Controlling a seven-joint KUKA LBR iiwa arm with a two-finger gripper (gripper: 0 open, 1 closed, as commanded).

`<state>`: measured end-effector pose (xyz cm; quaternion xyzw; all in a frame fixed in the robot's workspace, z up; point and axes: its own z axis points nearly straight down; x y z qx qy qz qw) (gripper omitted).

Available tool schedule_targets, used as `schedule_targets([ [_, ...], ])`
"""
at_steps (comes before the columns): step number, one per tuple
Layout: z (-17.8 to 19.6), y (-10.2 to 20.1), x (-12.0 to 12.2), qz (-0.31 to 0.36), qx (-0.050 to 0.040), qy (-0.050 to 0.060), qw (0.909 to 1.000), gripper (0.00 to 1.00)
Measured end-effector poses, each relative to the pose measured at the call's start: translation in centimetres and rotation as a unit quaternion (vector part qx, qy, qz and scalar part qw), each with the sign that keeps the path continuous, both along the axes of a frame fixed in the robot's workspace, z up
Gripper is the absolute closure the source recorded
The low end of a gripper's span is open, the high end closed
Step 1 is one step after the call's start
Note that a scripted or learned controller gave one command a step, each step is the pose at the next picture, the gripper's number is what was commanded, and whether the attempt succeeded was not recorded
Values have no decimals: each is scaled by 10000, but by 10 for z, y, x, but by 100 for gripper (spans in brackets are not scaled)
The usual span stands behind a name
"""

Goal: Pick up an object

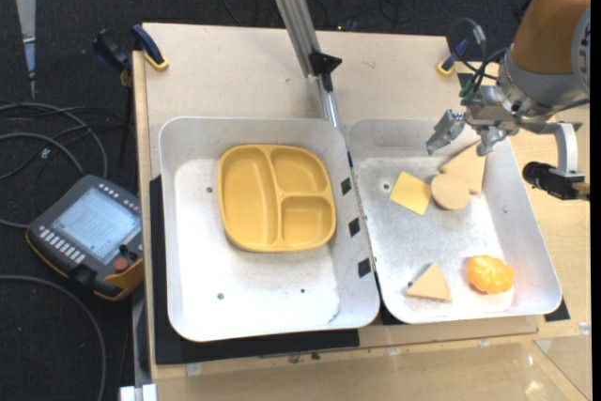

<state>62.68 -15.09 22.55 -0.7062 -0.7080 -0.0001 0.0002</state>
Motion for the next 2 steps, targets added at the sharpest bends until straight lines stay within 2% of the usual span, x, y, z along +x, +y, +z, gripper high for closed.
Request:
schedule_targets([
  [1, 0, 0, 0, 4, -4, 2, 10000, 0],
  [2, -64, 1, 0, -9, 1, 31, 10000, 0],
])
